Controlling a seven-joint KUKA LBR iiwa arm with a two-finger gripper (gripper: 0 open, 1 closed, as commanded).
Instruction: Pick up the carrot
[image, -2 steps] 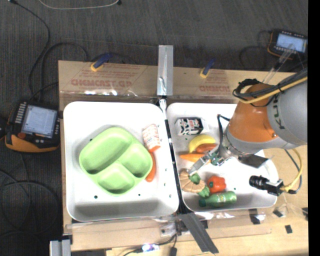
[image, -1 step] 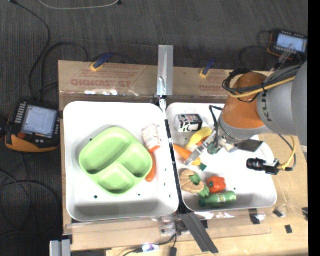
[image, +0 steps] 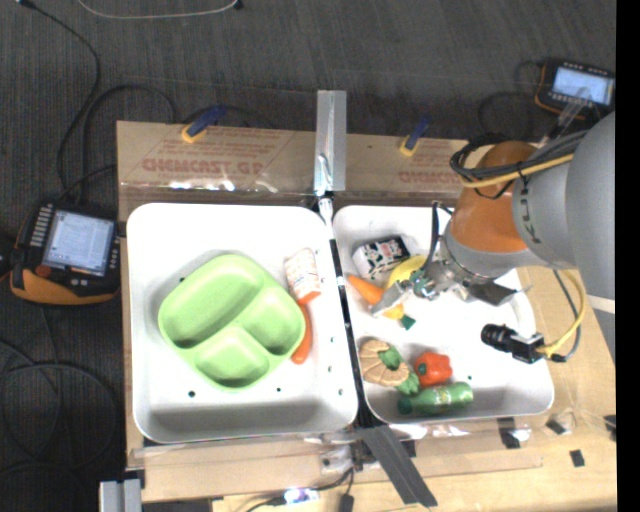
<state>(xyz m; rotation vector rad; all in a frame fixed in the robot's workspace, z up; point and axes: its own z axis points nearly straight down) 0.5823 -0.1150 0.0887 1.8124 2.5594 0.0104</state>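
Note:
A long thin orange carrot (image: 303, 330) lies in the left bin (image: 150, 400), along the right edge of the green divided plate (image: 232, 318). Its upper end touches a white and pink packet (image: 300, 268). A shorter orange cone-shaped piece (image: 366, 290) lies in the right bin (image: 520, 395) near the divider. My gripper (image: 424, 285) is low over the right bin's upper middle, just right of that orange piece and next to a yellow banana (image: 405, 270). It is well apart from the long carrot. Nothing visible is held.
The right bin also holds a black and white carton (image: 382, 256), a small yellow-green bit (image: 408, 322), a round tan biscuit (image: 378, 360), a red pepper (image: 433, 368) and a green bottle (image: 437, 398). A black cabled part (image: 512, 340) hangs off the wrist.

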